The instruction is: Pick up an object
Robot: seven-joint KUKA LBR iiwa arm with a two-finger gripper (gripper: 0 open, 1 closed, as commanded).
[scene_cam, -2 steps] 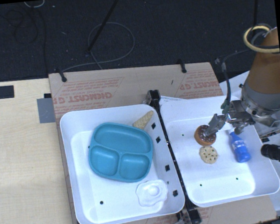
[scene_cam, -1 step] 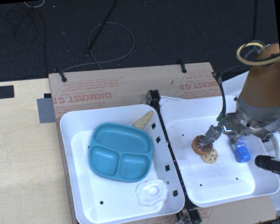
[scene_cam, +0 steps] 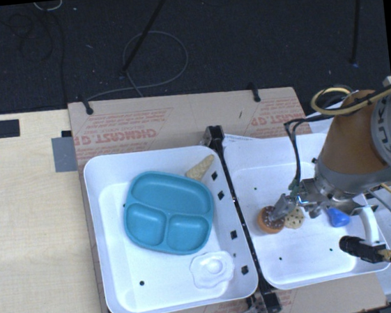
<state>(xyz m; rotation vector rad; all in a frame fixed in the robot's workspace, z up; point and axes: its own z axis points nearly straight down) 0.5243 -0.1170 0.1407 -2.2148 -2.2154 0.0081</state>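
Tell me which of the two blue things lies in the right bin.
The small blue piece. It is far smaller than the other blue thing, the divided plate, which sits in the left bin.

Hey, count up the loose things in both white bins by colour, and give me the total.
Blue: 2, the plate and a small piece
Tan: 2, the wedge and the cookie
Brown: 1, the donut
White: 1, the lump
Total: 6
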